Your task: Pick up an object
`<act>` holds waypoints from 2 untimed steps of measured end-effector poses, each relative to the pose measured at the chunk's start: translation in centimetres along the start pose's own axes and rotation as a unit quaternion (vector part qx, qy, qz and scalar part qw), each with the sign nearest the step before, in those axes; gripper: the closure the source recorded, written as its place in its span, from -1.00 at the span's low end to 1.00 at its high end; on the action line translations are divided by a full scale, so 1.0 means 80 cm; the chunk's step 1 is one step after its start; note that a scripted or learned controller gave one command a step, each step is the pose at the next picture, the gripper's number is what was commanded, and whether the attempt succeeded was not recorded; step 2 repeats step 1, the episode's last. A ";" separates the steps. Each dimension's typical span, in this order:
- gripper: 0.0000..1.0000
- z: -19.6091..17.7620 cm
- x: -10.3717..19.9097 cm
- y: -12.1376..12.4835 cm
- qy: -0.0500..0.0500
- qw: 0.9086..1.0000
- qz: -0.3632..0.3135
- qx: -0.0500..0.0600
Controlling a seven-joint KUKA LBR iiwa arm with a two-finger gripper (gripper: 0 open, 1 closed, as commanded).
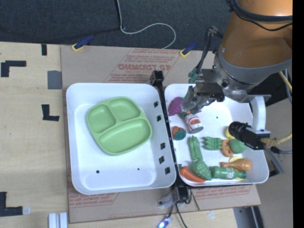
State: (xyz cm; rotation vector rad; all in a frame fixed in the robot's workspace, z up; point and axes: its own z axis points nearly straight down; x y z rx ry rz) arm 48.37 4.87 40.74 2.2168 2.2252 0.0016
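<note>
My gripper (191, 104) hangs low over the upper left part of the right bin (237, 110). It sits between a purple toy (174, 106) on its left and a small red and white can (194, 123) just below it. I cannot see anything held in it. A teal and orange ball (178, 133) lies a little further down, by the bin's left wall.
Several toy foods crowd the right bin's lower half: a green cucumber (194, 147), an orange carrot (188, 175), a green bottle (229, 174), a drumstick (238, 164). A black part (243, 132) juts in from the right. The left bin (80, 175) holds a green divided plate (118, 125).
</note>
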 end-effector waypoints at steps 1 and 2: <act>1.00 -0.010 -0.001 0.000 -0.001 1.000 0.000 0.002; 1.00 -0.010 -0.001 0.000 -0.001 1.000 0.000 0.002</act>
